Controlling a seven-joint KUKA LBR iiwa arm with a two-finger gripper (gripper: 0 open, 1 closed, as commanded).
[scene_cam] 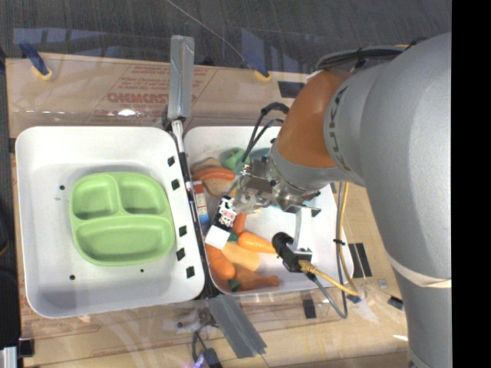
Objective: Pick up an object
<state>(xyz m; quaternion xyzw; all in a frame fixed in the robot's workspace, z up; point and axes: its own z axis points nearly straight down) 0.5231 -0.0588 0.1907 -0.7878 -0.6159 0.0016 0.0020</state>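
From my screen I see two white bins side by side on the bench. The left bin [38,205] fills the left half of the frame and holds a green divided plate [121,217], which lies flat near its middle. The right bin [211,140] sits in the centre of the frame, and the arm [399,152] comes in from the right and covers a big part of it. The orange band [307,121] of the arm is just above the middle of the frame.

The gripper [249,194] is low inside the right bin, above the pile of toy food. Its state I cannot tell, because the wrist hides the tip, and I do not see any object clearly caught in it.

The things to pick are all in the right bin. A small black and white box [225,213] lies just left of the gripper. Below it, toward the lower part of the bin, there are orange carrots [257,242], close together and touching a pale yellow piece [244,257]. A brown bread-like piece [215,176] lies in the upper left of this bin, and a green item [232,158] is just above it, partly hidden by the arm.

A yellow cable [330,278] runs at the lower right of the bin.
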